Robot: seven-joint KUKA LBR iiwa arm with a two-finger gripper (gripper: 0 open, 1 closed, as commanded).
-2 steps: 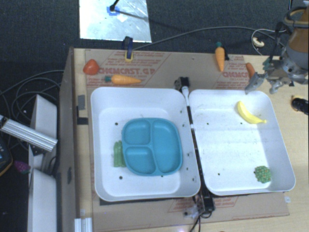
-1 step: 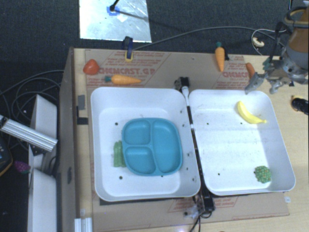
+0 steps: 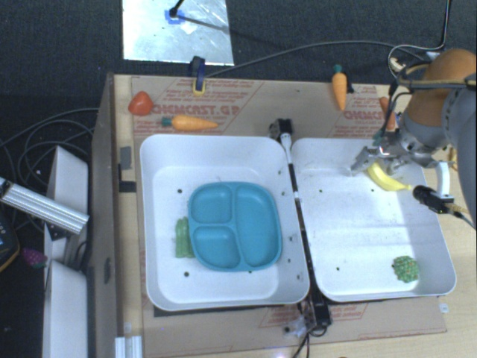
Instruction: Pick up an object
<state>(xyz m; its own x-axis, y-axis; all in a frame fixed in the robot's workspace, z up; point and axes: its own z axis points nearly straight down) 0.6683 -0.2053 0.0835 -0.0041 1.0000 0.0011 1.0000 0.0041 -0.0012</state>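
**Hand over the banana, nothing lifted yet**

Plainly, the pick was not finished at this moment. At the upper left of the bench lay an orange-red toy and a carrot, outside the bins. The left bin held a blue divided plate at its middle, with a green item touching the plate's left edge. Another carrot sat on the bench above the right bin.

In the upper right of that bin the hand was down at the banana, which rested on the bin floor just below it. Whether the hand was open, closed or gripping could not be told; the wrist hid that part. The banana looked to be lying flat, so by my reading the grasp and the lift both remained to be done. A green bunch of grapes lay well apart at the bin's lower right, untouched.
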